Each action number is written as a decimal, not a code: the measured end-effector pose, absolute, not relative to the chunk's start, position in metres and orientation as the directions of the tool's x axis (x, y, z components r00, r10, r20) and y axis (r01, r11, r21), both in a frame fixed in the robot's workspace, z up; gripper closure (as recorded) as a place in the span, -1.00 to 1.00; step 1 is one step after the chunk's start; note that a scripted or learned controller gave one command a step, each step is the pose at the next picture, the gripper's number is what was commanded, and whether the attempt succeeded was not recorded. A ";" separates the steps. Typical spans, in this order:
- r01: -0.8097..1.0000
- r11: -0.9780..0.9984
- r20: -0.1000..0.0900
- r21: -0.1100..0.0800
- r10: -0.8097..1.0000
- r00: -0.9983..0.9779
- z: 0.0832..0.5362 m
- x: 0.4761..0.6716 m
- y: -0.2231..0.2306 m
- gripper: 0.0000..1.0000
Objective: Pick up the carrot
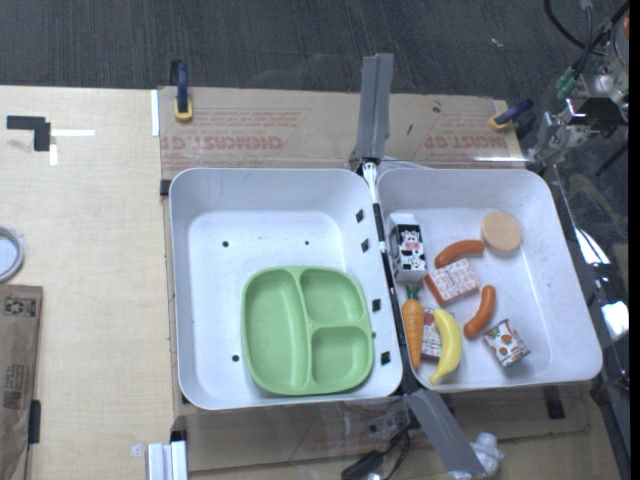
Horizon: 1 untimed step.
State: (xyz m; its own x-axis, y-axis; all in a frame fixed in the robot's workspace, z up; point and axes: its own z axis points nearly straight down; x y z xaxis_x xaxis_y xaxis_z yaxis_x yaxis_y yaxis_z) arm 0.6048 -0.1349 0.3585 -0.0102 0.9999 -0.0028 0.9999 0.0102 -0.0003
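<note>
The pale wooden surface (80, 218) carries two shallow white bins side by side; the left bin (200, 268) holds a green divided plate (306, 330) with three compartments, lying toward its near edge; the right bin (560, 268) holds the small things. The robot's arm and hand (590, 93) sit at the upper right corner of the view, beyond the far corner of the right bin, among dark cables; whether the hand is spread or pressed together cannot be told from here, and nothing is seen in it.

Within the right bin, a yellow banana (446, 346) lies near the front edge; the carrot (412, 330) lies just to its left, hard against the bin's left wall, lengthwise with its green top pointing away from the front; a small red-and-white box (432, 334) sits between carrot and banana. A black-and-white carton (407, 250) stands farther back along the same wall; two sausages (459, 253) (480, 310) flank a red packet (454, 282); a tan round bun (501, 231) lies near the back; a small can with red fruit print (506, 344) lies toward the front right.
</note>
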 end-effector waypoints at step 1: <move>0.967 -0.256 -0.003 -0.004 0.967 0.256 0.351 0.604 -0.081 1.00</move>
